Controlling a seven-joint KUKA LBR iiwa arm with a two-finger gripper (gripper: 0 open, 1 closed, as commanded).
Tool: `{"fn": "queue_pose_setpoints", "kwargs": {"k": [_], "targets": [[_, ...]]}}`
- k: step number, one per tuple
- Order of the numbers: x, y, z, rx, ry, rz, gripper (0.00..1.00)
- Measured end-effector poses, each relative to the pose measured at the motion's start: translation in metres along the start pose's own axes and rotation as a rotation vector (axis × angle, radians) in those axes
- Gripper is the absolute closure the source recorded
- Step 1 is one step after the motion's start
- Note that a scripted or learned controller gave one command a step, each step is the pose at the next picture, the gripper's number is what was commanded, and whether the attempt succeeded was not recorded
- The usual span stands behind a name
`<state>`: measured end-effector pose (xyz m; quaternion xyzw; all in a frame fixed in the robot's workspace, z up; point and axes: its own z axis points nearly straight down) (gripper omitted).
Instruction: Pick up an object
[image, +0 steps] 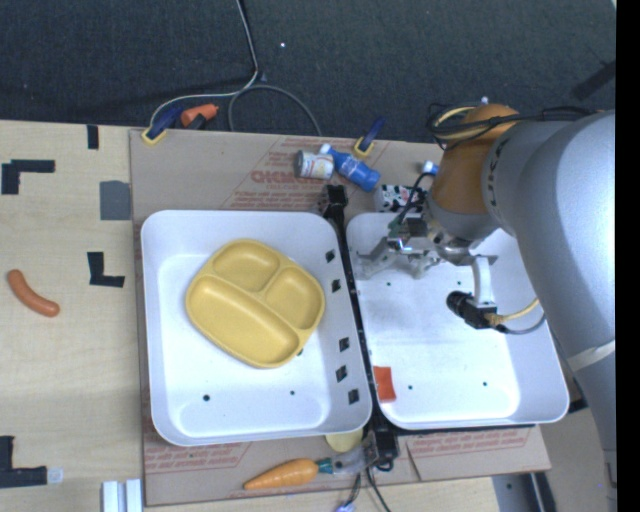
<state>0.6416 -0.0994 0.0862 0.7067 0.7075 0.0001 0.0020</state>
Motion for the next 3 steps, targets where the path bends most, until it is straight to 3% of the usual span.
{"fn": "queue_pose_setpoints", "kwargs": {"k": [1, 2, 3], "targets": [[-0.002, 0.028, 0.001, 0.001, 0.003, -0.002, 0.0], [0.004, -0.004, 0.0, 0.0, 0.0, 0.001, 0.0], [-0.005, 0.028, 0.001, 0.001, 0.003, -0.002, 0.0]]}}
